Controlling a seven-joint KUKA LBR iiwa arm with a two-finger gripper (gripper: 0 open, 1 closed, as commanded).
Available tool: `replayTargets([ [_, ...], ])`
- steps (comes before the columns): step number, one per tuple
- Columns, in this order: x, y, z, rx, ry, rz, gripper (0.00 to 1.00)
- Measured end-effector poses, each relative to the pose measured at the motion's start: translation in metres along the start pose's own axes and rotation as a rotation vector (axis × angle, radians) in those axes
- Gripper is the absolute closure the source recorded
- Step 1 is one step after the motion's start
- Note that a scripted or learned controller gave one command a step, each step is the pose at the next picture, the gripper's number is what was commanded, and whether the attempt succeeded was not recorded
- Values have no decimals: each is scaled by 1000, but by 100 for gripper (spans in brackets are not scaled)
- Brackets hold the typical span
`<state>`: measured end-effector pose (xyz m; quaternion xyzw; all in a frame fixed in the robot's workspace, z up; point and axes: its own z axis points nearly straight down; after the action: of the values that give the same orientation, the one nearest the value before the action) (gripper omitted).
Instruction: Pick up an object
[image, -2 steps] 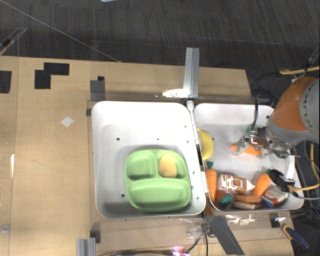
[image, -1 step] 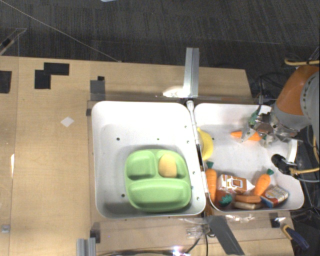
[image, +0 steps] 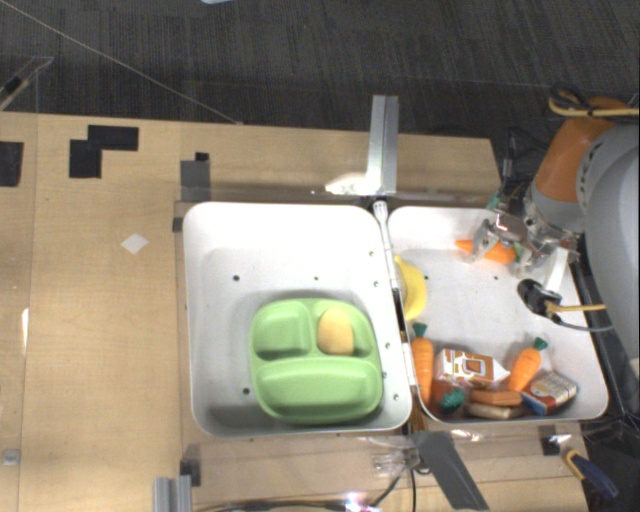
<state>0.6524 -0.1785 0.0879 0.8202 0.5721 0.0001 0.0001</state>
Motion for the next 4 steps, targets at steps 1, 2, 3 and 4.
replayTargets([
  [1,4,2,-13,-7,3,-12,100],
  [2,6,0,-12,1,6,-13,0],
  [3,7,2,-25,-8,4,-22,100],
  [4,7,2,-24,-7,5,-23,0],
])
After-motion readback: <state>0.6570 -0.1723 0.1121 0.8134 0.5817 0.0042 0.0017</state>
